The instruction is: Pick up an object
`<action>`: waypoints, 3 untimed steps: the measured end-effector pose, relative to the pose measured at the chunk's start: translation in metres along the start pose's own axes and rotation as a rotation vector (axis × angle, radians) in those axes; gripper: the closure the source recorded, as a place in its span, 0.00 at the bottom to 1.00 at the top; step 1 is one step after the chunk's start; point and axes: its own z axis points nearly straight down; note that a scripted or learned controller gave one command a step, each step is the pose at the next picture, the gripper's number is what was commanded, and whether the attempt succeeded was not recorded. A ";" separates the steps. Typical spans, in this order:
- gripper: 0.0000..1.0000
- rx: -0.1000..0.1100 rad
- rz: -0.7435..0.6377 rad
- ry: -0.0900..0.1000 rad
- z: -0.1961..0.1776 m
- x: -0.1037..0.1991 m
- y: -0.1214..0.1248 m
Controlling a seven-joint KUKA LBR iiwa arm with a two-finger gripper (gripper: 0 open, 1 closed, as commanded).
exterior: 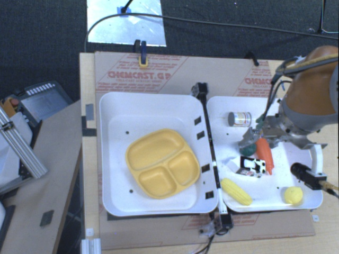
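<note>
While left bin (111, 157) holds tray (161, 163) — right, carrot (265, 151).

We see the grey two-finger gripper (253, 139) low in the right white bin (222, 107), touching an orange plastic carrot (265, 153); a yellow corn cob (236, 191) lies below-left.
</note>
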 end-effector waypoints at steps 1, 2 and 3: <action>0.00 -0.012 -0.002 -0.001 -0.006 0.000 0.003; 0.00 -0.007 -0.001 0.000 0.056 0.002 0.008; 0.00 -0.007 0.000 0.000 0.110 -0.007 0.012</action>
